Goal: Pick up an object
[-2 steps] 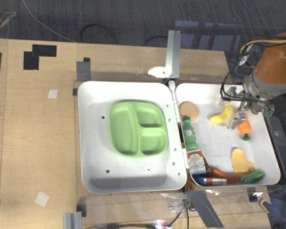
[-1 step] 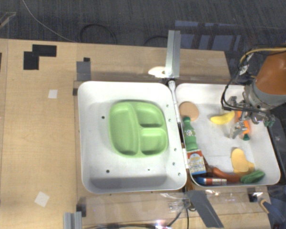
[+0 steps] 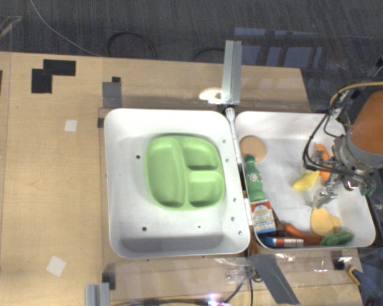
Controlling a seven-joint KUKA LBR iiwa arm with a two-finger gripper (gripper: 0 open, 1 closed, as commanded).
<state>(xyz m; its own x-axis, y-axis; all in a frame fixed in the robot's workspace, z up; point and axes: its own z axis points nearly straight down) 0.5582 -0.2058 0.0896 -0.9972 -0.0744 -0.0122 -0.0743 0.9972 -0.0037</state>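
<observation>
My gripper [image 3: 323, 195] hangs over the right bin [image 3: 287, 129], below the arm's orange band [image 3: 376, 129]. It sits between a yellow piece [image 3: 304, 182] on its left and a yellow-orange round object [image 3: 324, 222] just below it. Nothing shows held in it. A small orange item [image 3: 320, 152] lies above it, partly behind cables. A green bottle [image 3: 254, 185] with a printed label lies along the bin's left wall. A tan disc [image 3: 253, 148] rests near the bottle's top end.
A green divided plate [image 3: 184, 171] lies in the left bin [image 3: 124, 234]. Along the right bin's front wall lie a red marker [image 3: 286, 241], an orange-brown stick [image 3: 303, 232] and a green item [image 3: 337, 238]. A metal post [image 3: 232, 72] stands behind the bins.
</observation>
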